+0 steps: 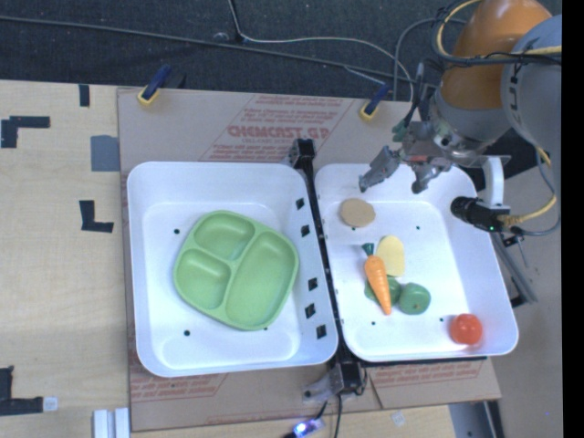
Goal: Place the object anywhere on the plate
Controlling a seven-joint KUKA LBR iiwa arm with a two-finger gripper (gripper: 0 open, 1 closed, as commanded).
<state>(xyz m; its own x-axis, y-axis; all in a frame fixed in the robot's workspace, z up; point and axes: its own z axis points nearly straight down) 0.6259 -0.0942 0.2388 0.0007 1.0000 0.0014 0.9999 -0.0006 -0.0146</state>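
Green divided plate lies flat in left bin, well left of and below pincer. Pincer hangs over top edge of right bin, fingers spread wide, nothing between them. Tan round piece just below-left of pincer; yellow piece, carrot and green piece clustered further below, touching; red tomato at far corner. Bins sit on cardboard sheet clamped to light wooden bench; dark carpet and cables beyond.
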